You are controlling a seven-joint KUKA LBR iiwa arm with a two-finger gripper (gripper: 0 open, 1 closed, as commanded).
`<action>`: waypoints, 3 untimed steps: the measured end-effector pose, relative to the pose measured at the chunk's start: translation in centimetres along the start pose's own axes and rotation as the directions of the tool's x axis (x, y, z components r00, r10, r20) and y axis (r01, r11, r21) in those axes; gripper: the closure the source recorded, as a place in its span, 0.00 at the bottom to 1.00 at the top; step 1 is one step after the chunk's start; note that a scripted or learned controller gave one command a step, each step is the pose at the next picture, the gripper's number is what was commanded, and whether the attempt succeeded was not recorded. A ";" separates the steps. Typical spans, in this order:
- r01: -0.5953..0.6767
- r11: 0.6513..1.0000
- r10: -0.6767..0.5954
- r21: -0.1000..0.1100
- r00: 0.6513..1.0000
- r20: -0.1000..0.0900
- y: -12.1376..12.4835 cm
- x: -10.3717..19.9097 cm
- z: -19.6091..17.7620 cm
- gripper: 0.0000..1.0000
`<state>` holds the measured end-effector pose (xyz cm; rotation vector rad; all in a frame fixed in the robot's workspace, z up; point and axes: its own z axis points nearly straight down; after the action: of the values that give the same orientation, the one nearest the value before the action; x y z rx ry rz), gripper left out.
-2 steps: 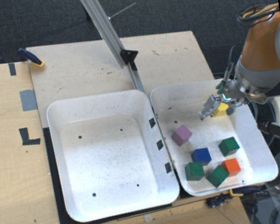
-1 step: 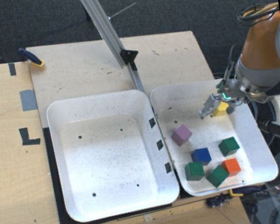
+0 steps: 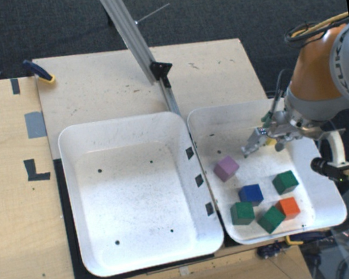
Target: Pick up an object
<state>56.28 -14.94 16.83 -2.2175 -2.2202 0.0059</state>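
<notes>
The right bin point(image 3: 224, 121) holds several small cubes: a purple one point(image 3: 226, 168), a blue one point(image 3: 251, 194), an orange one point(image 3: 289, 206), and three green ones point(image 3: 285, 182) point(image 3: 242, 213) point(image 3: 272, 218). My gripper point(image 3: 252, 147) hangs over the upper right part of that bin, reaching in from the right, a little up and right of the purple cube. Nothing shows between its fingers.
The left bin point(image 3: 70, 145) lies beside the right one with a low shared wall between them. A slanted metal rail point(image 3: 131, 34) runs from the top down to the bins' junction. A blue and yellow tool point(image 3: 39, 70) rests on the bench at upper left.
</notes>
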 end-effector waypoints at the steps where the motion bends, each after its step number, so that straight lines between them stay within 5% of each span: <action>1: 0.000 1.000 0.000 0.001 1.000 0.000 0.1 0.6 6.3 0.00; 2: 0.000 1.000 0.000 -0.001 1.000 0.000 0.0 0.6 7.8 0.00; 3: 0.001 1.000 -0.001 -0.002 1.000 -0.002 0.1 0.7 6.7 1.00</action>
<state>56.30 -14.19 10.11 -2.2162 -2.2213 0.0021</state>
